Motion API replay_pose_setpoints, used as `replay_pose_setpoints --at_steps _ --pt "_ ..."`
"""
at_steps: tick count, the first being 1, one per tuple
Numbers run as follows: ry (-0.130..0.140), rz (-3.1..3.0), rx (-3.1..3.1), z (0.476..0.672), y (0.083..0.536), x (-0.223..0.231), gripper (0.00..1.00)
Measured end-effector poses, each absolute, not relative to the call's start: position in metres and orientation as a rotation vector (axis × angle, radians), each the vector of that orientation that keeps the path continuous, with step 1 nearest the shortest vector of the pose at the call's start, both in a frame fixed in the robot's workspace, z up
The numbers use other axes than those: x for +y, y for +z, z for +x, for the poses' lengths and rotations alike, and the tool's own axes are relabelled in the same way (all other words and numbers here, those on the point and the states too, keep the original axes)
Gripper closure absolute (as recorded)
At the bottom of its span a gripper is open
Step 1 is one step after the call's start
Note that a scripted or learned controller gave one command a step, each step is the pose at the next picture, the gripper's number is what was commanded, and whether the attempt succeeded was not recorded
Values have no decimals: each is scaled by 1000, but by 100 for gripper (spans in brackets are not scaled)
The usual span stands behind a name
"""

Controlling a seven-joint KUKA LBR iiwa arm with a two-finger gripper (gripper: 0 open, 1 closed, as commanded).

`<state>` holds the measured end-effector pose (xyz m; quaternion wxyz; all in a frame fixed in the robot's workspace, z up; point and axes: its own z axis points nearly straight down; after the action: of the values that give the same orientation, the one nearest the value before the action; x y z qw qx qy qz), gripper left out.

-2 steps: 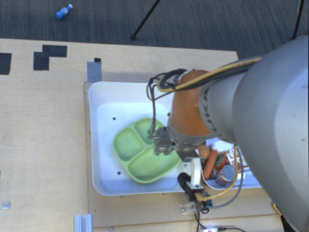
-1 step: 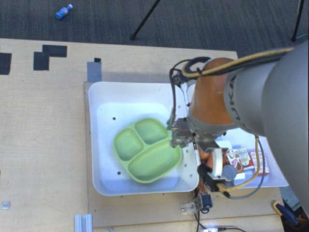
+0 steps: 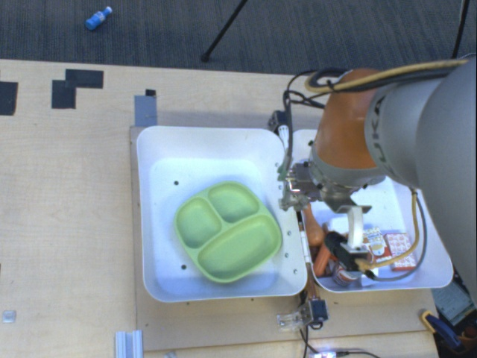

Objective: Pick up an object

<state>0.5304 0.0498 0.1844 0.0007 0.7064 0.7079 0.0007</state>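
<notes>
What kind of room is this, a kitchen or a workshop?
Likely a robotics lab: a grey arm reaches over two white bins on a wooden bench, one holding a green divided plate.

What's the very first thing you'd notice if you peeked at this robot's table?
Your eye would land on the bright green divided plate lying alone in the left white bin. Next comes the big grey arm with its orange band, looming over the right bin, where orange carrot-like pieces and a small colourful packet sit jumbled below it. Far off on the dark floor, a tiny blue object lies at upper left.
</notes>
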Motion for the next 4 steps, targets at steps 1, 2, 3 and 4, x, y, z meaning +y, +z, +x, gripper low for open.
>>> replay_pose_setpoints --at_steps 1,2,3,4 --pt "7 2214 2224 488 341 38 100" --pt "4 2214 2227 487 361 56 100" --pt "2 2217 2225 493 305 63 100" --pt "1 2219 2224 519 236 61 100"
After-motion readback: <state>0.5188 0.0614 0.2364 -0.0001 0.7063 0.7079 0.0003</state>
